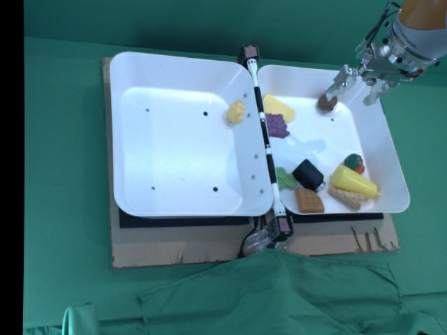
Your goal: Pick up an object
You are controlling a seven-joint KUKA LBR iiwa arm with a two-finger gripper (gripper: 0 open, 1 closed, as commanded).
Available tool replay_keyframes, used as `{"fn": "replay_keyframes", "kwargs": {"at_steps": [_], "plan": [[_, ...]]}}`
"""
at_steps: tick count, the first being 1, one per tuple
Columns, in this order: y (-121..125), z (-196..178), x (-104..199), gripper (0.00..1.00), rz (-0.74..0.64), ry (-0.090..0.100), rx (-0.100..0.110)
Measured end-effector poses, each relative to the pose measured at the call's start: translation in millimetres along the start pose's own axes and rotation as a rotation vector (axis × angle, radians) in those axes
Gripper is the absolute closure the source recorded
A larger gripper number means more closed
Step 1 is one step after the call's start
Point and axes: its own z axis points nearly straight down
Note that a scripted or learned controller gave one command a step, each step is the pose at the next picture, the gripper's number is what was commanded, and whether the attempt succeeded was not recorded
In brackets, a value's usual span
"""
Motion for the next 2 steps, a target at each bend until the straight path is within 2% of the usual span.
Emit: {"fn": "replay_keyframes", "kwargs": {"at_steps": [1, 2], "plan": [[48, 69, 34, 0.0, -0.004, -0.001, 0.0], [38, 142, 21, 0.0, -0.001, -0.003, -0.011]]}}
